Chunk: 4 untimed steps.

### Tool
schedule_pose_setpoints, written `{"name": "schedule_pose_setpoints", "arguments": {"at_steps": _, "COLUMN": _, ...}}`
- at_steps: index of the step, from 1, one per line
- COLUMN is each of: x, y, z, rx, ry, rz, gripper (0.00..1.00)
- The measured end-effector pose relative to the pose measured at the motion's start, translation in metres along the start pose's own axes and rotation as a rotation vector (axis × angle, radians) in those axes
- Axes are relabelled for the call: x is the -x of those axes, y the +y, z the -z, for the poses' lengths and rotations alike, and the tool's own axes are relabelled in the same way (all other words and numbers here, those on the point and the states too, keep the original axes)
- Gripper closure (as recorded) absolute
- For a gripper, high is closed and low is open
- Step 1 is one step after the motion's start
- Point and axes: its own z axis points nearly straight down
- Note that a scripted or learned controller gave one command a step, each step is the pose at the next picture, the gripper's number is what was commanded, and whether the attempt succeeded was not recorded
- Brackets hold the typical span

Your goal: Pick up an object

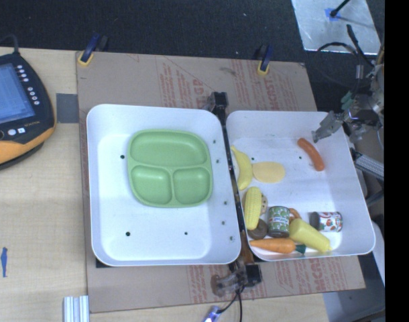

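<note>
One glance at the gripper (328, 125): hangs over the two o'clock corner of the right bin (363, 206), grey, slanting down toward seven o'clock. Cannot tell whether open or closed; holds nothing that shows.

Just beside it, at its seven o'clock and apart from it, lies an orange-red sausage (310, 153) on the bin floor, alone, tilted from eleven to five o'clock.

Further off, toward nine o'clock of the sausage, near the bin's left wall: a yellow oval slice (269, 172), and touching its nine o'clock side a banana (242, 168) along the wall.

Down at the bin's six o'clock edge, crowded together: a corn cob (253, 206) standing on end against the left wall, a small brown piece (259, 231) at its foot, a green-labelled can (279, 221) just to three o'clock of that, a yellow pepper-like piece (309, 236) slanting toward four o'clock, a red-and-white can (327, 221) on its side at the pepper's one o'clock, and a carrot (274, 246) lying flat along the near rim.

Across the divide at nine o'clock, the left bin (97, 180), bearing a green divided plate (170, 167) in its upper half.

Under both bins, a brown cardboard sheet (184, 79), pinned at twelve o'clock by two blue-and-yellow clamps (90, 49).

Out at the far nine o'clock of the bench, well apart from the bins, an orange-and-grey control pendant (17, 113) with a blue screen.
</note>
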Motion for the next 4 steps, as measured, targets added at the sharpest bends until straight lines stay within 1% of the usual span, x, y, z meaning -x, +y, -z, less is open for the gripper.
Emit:
{"name": "schedule_pose_setpoints", "arguments": {"at_steps": 1, "x": 0.016, "y": 0.059, "z": -0.077, "rx": -0.001, "ry": -0.001, "rz": 0.003, "gripper": 0.00}}
{"name": "schedule_pose_setpoints", "arguments": {"at_steps": 2, "x": 0.009, "y": 0.053, "z": -0.130, "rx": -0.002, "ry": -0.001, "rz": 0.005, "gripper": 0.00}}
{"name": "schedule_pose_setpoints", "arguments": {"at_steps": 3, "x": 0.017, "y": 0.048, "z": -0.040, "rx": 0.003, "ry": 0.000, "rz": -0.002, "gripper": 0.00}}
{"name": "schedule_pose_setpoints", "arguments": {"at_steps": 4, "x": 0.016, "y": 0.059, "z": -0.083, "rx": -0.002, "ry": 0.001, "rz": 0.002, "gripper": 0.00}}
